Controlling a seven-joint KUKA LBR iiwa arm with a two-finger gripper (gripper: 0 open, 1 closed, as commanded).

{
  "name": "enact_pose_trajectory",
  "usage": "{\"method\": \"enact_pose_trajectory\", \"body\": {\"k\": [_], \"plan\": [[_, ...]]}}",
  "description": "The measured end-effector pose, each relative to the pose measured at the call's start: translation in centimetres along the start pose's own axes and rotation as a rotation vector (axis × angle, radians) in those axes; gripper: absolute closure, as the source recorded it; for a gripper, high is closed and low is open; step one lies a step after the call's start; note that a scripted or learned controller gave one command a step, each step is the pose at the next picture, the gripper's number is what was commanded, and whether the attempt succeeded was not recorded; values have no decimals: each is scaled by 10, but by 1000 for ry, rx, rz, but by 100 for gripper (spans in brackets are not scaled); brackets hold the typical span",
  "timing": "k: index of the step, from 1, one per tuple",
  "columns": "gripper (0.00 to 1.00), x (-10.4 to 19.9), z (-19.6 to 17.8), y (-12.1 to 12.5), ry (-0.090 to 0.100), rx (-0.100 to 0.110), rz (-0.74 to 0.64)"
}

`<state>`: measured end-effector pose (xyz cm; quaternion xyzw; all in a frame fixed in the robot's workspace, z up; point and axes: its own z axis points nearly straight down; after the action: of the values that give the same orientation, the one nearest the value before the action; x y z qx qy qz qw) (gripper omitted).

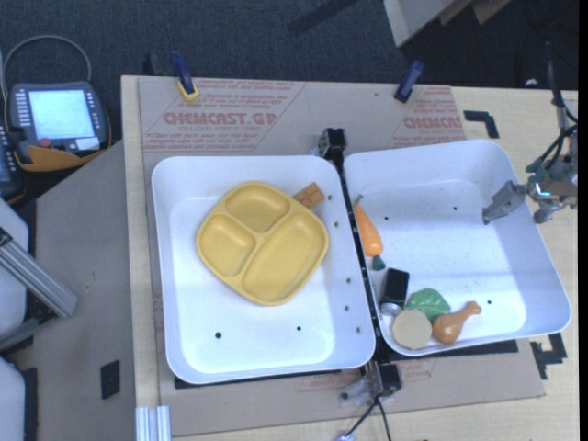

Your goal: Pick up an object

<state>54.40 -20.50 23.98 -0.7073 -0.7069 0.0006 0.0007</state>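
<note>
**Pick not yet started**

I am watching the grey metal pincer [514, 200] hovering at the right white plastic bin's [441, 168] far edge; its grip I cannot tell. The orange plastic carrot [368, 232] is lying untouched by the divider.

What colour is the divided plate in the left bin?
Yellow. The divided plate shows plainly in the camera view, lying in the left bin.

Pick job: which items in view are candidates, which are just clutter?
Candidates, right bin: carrot, black block, green toy, drumstick, tan disc.
Left bin: yellow divided plate.

Clutter: blue clamps, teach pendant.
</note>
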Motion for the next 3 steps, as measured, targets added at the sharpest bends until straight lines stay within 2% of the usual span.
{"method": "enact_pose_trajectory", "body": {"k": [1,3], "plan": [[0,0,-1,0,0,-1,0],[0,0,84,-2,2,4,0]]}}
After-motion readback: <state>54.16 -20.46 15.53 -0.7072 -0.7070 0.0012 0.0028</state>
